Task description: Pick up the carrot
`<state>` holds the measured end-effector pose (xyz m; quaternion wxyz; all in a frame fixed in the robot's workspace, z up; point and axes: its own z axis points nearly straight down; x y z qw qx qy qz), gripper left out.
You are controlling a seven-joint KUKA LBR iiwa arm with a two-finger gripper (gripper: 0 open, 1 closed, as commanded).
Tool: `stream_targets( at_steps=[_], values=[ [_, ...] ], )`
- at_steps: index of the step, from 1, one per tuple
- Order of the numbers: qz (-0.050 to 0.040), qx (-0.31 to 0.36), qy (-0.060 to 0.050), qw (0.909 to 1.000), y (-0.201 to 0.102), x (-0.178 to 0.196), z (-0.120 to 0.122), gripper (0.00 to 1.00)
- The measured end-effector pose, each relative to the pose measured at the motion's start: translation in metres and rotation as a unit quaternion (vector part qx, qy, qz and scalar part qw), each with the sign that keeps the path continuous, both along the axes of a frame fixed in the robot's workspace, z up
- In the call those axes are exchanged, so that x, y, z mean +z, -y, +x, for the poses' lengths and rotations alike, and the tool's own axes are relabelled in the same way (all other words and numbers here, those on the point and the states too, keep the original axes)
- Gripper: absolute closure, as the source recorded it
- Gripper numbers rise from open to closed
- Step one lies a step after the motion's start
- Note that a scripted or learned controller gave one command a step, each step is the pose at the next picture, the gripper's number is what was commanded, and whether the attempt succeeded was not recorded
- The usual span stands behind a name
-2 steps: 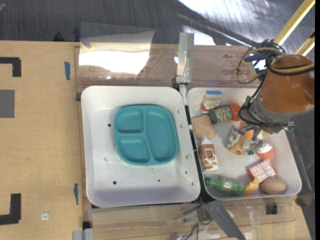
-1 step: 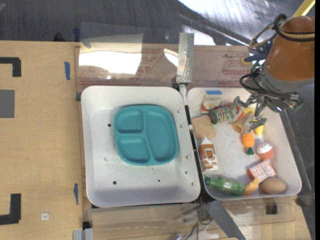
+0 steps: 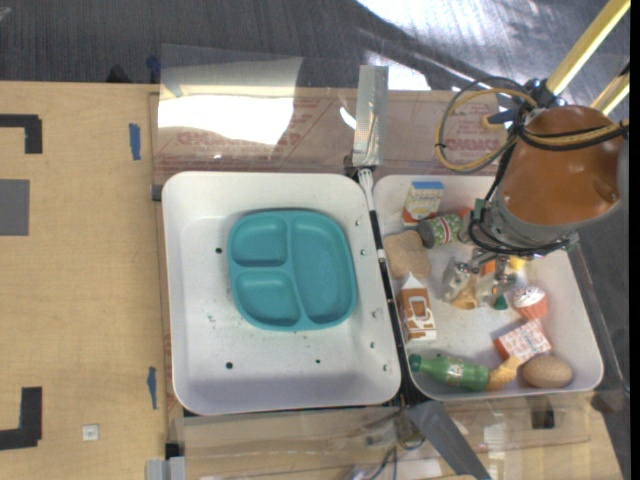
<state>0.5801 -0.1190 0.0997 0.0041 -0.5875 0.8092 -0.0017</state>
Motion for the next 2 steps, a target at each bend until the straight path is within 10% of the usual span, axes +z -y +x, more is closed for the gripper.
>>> stream_targets(
  at_steps=[1,2],
  values=[
    [-0.0024,0.043,0.006,0.9991,0.005,0.135,0.023,1.0],
    [-0.0001,0.071,-0.001,0.9975,0.016,0.005,-0.055,1.0]
  ],
)
